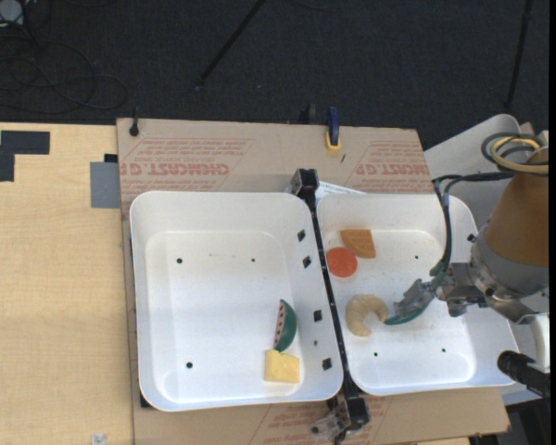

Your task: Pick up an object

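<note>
Two bins [148, 248] side by side; gripper [400, 315] low in right one, tips just beside croissant [362, 313], likely lined up for grasping it. Fingers' spread: cannot tell; nothing visibly held.

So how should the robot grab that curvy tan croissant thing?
Probably from straight above, with the fingers closing across the thick middle of the croissant. It lies flat in the right bin, curved like a C, so the middle looks like the fattest, steadiest part, and its thin tips could slip out. The gripper is already right beside it.
</note>
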`<move>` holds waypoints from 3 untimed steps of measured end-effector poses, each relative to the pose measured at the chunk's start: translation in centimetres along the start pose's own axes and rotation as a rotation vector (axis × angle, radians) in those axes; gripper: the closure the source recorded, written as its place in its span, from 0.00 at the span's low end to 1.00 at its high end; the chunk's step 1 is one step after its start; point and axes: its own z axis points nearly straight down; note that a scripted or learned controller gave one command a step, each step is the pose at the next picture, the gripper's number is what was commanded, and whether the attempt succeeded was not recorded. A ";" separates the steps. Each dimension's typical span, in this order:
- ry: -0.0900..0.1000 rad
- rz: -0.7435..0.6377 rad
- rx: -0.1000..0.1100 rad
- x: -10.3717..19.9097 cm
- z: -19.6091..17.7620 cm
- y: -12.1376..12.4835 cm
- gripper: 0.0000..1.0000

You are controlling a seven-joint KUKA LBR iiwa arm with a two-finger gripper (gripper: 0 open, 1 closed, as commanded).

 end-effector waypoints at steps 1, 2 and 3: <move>0.000 0.001 0.005 -1.8 12.5 0.3 0.00; -0.001 0.000 -0.004 -2.2 11.7 3.9 0.00; 0.000 0.009 0.001 -2.4 10.7 3.6 1.00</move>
